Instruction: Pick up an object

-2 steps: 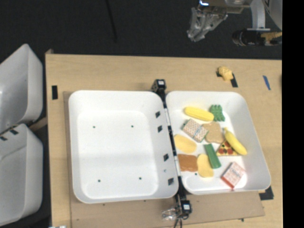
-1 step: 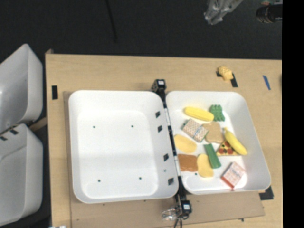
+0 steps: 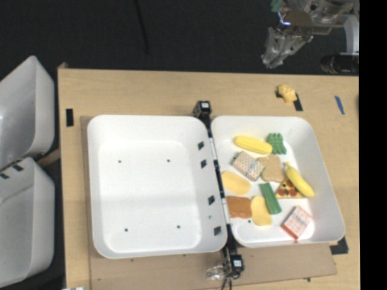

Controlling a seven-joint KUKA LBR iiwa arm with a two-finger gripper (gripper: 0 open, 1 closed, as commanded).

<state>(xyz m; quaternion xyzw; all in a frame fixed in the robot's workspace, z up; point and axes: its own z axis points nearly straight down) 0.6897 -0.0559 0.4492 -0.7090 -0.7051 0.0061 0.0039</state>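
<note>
Camera view: two white bins (image 3: 145,246), one banana (image 3: 300,182), one corn cob (image 3: 253,144); pincer (image 3: 277,52) state unclear.

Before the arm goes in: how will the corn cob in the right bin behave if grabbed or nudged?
The corn cob looks like a rounded, elongated toy, so it would probably roll if nudged sideways. Its surface looks smooth, so it may slip in a pinch across its width. It lies against the green toy, so fingers may bump that neighbour.
</note>
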